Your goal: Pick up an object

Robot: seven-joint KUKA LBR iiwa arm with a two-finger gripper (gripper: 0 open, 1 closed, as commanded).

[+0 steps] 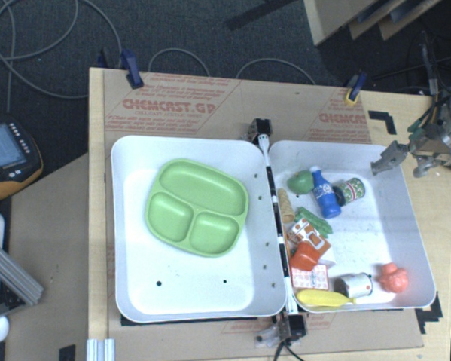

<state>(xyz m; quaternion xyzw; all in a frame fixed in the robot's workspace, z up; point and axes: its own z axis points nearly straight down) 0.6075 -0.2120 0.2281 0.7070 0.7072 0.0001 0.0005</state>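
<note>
The right bin point(404, 223) holds several small objects. A blue bottle point(325, 194) lies beside a green can point(353, 190) and a green lump point(301, 181) near the back. Further forward sit an orange block point(305, 257), a red-and-white box point(309, 278), a yellow banana point(325, 298), a silver can point(353, 284) and a pink toy point(392, 277). My gripper point(405, 164) hangs over the bin's back right corner, above and right of the green can. It is open, its two fingers spread wide with nothing between them.
The left bin point(130, 269) carries a light green divided plate point(198, 207). A black clip point(261, 128) sits at the back of the seam between the bins. Blue clamps point(131, 68) hold the cardboard base. Cables lie on the floor behind the bench.
</note>
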